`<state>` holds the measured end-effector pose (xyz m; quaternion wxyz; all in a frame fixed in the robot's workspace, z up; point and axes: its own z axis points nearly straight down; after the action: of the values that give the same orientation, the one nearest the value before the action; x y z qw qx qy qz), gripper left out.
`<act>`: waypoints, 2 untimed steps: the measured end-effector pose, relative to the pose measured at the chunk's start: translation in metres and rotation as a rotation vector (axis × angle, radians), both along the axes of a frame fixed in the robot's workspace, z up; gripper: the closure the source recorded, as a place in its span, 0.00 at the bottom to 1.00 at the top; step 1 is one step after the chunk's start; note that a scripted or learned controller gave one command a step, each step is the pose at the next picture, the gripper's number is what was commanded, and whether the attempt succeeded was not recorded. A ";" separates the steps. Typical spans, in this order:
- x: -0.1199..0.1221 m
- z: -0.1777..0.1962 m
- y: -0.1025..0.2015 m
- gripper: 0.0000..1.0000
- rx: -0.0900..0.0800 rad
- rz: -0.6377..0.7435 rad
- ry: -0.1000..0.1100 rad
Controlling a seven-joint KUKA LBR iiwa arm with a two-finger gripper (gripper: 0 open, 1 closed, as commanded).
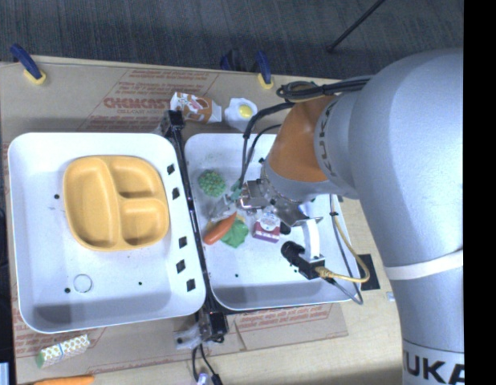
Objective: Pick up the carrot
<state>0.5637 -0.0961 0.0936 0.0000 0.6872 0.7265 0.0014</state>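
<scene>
Your carrot [218,229] lies crowded between broccoli [212,184] and a green piece [235,236]; pincer [246,196] state: cannot tell.

**Crowded centre in the right bin, open floor at its near end**

The arm [368,159] is reaching in from the right and covering the right bin's [256,299] far right part, its gripper [250,199] hanging over the cluster in the middle. The carrot [218,230] is lying hemmed in: a green leafy piece [235,236] is touching its right side, a small purple-labelled item [266,228] is sitting just beyond, and a green broccoli-like piece [212,183] is resting near its far side. The divider wall with black clips [184,239] is running close along its left. Bare floor is lying open at the bin's near end. In the left bin [31,239], the yellow divided tray [115,201] is taking up the middle.
</scene>
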 end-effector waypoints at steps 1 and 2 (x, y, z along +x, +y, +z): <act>-0.001 0.009 0.000 1.00 0.000 0.003 0.005; -0.084 0.172 0.010 1.00 -0.003 0.135 0.002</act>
<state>0.4799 -0.0864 0.2655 0.0001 0.6364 0.7714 -0.0002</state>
